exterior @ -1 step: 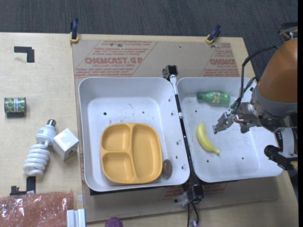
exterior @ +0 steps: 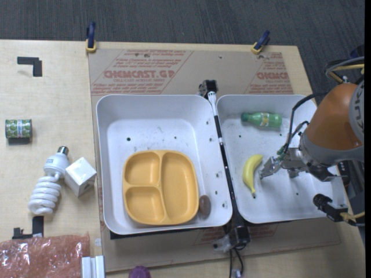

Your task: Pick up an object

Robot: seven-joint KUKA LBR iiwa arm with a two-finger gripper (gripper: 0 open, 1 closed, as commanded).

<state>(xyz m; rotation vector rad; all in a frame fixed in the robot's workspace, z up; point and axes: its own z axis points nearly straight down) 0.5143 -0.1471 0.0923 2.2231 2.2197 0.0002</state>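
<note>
Left bin (exterior: pixel 110 120) holds a yellow tray (exterior: pixel 161 187) with a small brown lump (exterior: pixel 204 205) touching its right edge. Right bin (exterior: pixel 232 120) holds a banana (exterior: pixel 251 174) and, farther back, a green bottle (exterior: pixel 262 119). Your gripper (exterior: pixel 270 168) sits just beside the banana; whether it is open I cannot tell. Centre over the banana's middle before closing.

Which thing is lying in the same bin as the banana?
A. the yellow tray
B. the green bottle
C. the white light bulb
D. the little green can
B. The green bottle lies in the right bin with the banana, while the yellow tray sits in the other bin and the light bulb and green can lie out on the bench.
</note>
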